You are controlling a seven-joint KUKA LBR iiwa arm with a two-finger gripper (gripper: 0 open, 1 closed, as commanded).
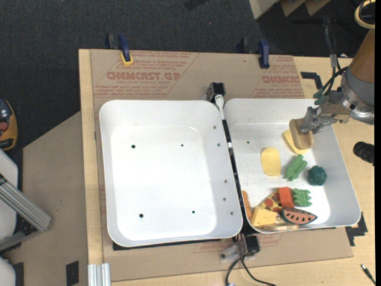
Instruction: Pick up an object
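My gripper (302, 137) hangs over the upper right part of the right bin (256, 115), directly above a pale yellow piece (291, 142) that peeks out beneath it. Just below lie a yellow oblong toy (271, 161), a green leafy toy (294, 167) and a dark green ball (317, 175). Along the bin's near edge a heap holds a red and green piece (292, 196), a watermelon slice (297, 216), a yellow wedge (264, 218) and an orange carrot-like stick (245, 200). The finger tips are hidden against the pale yellow piece.
The left bin (119, 130) sits beside the right one, split by a black divider (226, 137). Both rest on a cardboard sheet (149, 70) held by two blue clamps (124, 47) at the far edge. Cables run near the arm at the right.
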